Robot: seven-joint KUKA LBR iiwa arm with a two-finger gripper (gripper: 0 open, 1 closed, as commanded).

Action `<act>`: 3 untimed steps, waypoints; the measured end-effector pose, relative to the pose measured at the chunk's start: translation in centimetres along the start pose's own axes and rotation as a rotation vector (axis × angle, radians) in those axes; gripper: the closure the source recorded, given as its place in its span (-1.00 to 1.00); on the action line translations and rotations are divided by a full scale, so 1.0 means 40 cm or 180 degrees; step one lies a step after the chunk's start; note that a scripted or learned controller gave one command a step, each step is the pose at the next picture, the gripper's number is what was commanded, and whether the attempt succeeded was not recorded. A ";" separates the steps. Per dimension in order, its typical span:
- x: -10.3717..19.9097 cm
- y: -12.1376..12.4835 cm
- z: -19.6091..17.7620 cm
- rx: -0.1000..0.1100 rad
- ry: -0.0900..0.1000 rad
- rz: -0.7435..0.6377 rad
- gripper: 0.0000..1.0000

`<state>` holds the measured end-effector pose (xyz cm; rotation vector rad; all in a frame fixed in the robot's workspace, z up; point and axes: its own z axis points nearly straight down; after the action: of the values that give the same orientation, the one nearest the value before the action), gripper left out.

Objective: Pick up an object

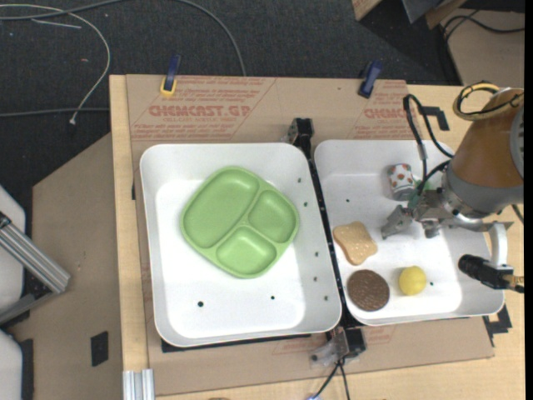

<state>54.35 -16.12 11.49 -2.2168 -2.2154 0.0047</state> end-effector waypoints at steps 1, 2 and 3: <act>0.000 0.005 -0.038 -0.0027 -0.0006 0.0000 1.00; 0.007 -0.012 -0.188 -0.0044 -0.0016 -0.0006 1.00; 0.010 0.001 -0.349 -0.0052 -0.0018 -0.0009 1.00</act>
<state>54.48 -15.75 25.47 -2.2248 -2.2294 -0.0074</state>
